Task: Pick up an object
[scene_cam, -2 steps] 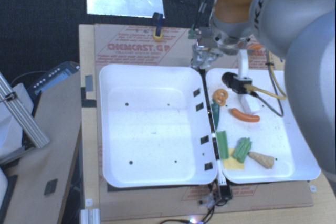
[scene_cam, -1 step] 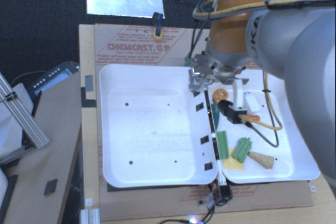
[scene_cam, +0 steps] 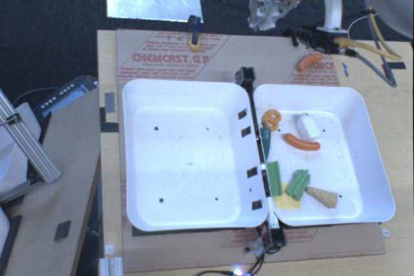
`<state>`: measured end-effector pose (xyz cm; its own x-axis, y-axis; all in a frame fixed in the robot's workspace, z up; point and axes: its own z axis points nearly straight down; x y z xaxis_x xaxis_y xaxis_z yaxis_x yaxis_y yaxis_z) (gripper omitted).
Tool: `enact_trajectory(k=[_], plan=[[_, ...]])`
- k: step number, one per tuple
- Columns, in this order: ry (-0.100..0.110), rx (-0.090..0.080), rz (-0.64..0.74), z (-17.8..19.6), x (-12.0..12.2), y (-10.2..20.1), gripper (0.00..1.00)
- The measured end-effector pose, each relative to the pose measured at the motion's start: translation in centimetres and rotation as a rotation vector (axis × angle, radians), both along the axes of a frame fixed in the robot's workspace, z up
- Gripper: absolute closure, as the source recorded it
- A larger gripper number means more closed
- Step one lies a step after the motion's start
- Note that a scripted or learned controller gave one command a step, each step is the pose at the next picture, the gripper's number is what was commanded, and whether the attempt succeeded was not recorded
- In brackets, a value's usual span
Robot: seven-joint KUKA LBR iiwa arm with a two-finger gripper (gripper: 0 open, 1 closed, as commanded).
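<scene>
While the orange sausage lies in my right bin between a white block and a pretzel, with green pieces nearer the front, the gripper hangs beyond the bins; its grip I cannot tell.

worktop under brown board
two white bins side by side; an orange sausage beside them.

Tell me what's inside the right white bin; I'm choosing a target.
Right white bin: orange pretzel, white block, orange sausage, green pieces, tan cone, yellow square partly covered.
</scene>
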<state>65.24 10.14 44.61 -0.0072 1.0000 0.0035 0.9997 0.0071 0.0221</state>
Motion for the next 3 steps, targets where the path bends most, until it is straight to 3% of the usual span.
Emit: enact_trajectory(k=[1,2,3], plan=[[0.034,-0.004,-0.001,-13.1,-3.8,2.0,1.0],[0.042,-0.006,-0.009,-26.6,-12.5,-1.1,1.0],[-0.001,-0.001,-0.002,-2.7,-4.0,-0.6,1.0]])
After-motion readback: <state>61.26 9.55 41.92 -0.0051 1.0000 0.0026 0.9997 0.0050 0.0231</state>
